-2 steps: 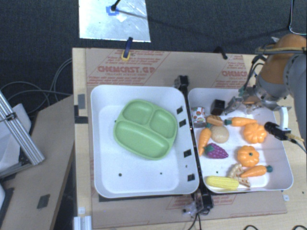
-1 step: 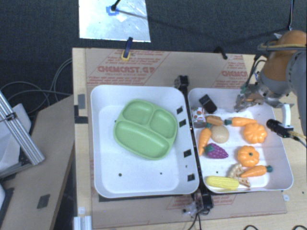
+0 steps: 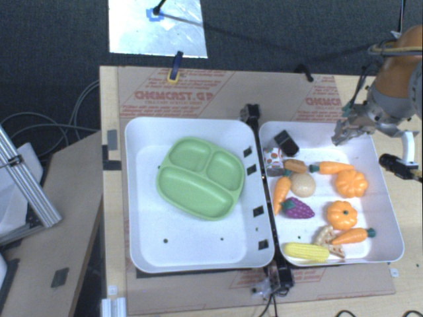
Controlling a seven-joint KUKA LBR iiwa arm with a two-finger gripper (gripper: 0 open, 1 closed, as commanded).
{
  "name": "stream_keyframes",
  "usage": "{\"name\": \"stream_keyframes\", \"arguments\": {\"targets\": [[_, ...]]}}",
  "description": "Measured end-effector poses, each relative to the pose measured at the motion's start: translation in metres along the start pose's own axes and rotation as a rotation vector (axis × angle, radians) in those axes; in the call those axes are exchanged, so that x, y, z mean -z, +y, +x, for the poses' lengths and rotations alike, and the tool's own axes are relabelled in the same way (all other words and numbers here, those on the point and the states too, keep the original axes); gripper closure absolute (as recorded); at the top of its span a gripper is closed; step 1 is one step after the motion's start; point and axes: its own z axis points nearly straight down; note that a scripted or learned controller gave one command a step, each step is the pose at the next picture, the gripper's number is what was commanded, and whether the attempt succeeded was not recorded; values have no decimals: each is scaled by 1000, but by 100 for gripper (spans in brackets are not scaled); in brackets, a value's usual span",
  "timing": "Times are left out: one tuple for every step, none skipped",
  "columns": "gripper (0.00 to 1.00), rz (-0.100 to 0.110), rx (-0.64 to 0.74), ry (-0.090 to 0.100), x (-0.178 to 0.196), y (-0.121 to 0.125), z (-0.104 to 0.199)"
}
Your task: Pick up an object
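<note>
Jaws over the right bin's far corner, nothing picked yet

My jaws [image 3: 346, 132] hang above the right bin [image 3: 395, 230]; open or closed, cannot tell. Nearest target: carrot [image 3: 332, 168], just below me, beside a pumpkin [image 3: 351, 183]. Likely light, hard, slick plastic; take it across its thick middle. Green plate [image 3: 200, 177] in left bin [image 3: 142, 177]; cardboard-covered bench [image 3: 218, 88], dark floor beyond

Arm [image 3: 396, 78] at right, end effector [image 3: 345, 132] lowered

The arm [image 3: 400, 78] is cut off (right edge); pincer [image 3: 346, 132] tips blurred.
</note>
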Motion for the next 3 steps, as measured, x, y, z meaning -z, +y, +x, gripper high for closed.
{"name": "stream_keyframes", "arguments": {"targets": [[100,-3,2,-1,66,2,2],[100,2,3,1,84,4,2],[100,5,5,3,88,-18,49]]}}
